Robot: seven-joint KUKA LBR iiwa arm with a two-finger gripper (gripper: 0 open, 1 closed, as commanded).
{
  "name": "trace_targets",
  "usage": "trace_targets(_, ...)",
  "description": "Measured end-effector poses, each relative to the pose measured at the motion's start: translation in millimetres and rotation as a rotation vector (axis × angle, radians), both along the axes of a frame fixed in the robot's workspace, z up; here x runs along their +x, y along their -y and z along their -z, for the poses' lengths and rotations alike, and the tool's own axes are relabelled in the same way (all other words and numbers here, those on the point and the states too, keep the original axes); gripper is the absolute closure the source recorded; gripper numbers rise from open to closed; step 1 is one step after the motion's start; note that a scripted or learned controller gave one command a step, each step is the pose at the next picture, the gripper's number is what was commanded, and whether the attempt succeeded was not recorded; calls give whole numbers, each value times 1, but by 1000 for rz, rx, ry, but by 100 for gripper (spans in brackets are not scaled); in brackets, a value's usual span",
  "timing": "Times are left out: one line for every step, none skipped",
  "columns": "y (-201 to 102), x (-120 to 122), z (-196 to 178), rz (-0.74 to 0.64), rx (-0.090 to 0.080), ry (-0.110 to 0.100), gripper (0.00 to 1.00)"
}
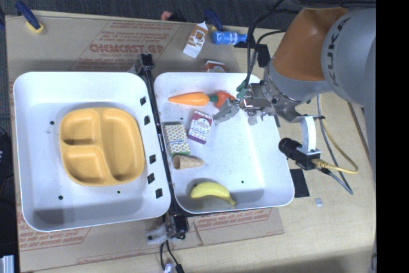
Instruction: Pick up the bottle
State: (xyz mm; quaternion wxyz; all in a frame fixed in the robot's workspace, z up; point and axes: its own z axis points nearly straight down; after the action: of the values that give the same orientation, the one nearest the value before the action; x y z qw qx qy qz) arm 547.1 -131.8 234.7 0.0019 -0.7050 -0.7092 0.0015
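Glossy white plastic bins (38, 201), matt yellow plastic plate (102, 144), brown printed cardboard (121, 41) beneath, smooth grey metal arm (351, 54).

On the cardboard (121, 41) under the bins you can read red print, "CHEMCAST GP", upside-down relative to you and partly cut off by the left bin (25, 93). On the arm (345, 41), grey letters "KU" run along the housing by the orange band. Print on the small cartons is too small to read.
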Motion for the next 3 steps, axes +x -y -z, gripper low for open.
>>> trace_targets(0,0,-10,-5,0,-3,100)
trace_targets(69,-71,12,-60,0,1,100)
trace_targets(75,-71,31,-39,1,0,100)
